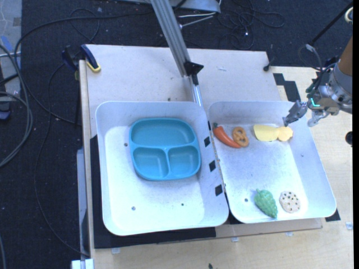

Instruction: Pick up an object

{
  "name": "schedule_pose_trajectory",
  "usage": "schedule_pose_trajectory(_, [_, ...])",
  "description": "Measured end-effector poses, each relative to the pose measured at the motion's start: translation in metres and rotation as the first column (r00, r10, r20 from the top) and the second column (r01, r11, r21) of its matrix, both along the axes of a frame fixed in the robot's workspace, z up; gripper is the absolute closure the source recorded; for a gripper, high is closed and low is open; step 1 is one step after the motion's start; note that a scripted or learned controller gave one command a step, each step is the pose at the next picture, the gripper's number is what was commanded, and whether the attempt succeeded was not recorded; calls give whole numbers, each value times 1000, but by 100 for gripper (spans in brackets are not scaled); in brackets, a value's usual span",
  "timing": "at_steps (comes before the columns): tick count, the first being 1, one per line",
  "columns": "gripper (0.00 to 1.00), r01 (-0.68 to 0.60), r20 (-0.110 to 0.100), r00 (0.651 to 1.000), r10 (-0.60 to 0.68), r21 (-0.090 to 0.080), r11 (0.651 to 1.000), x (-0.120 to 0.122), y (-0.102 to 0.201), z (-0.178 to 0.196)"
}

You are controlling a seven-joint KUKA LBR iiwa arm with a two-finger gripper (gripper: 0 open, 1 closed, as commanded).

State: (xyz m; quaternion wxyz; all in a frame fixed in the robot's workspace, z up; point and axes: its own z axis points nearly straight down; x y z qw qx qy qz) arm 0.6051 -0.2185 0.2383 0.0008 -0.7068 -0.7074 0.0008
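- The gripper (303,115) hangs open, holding nothing, just beside the yellow fruit (268,133).
- That smooth, rounded fruit may slip sideways when the fingers close off-centre.

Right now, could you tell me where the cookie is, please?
The cookie lies in the right bin, near its front right corner, just right of the green toy and far from the gripper.
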Motion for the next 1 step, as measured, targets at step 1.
schedule_pose_trajectory(1, [0,-1,3,1000,1,-1,1000,1,0,1])
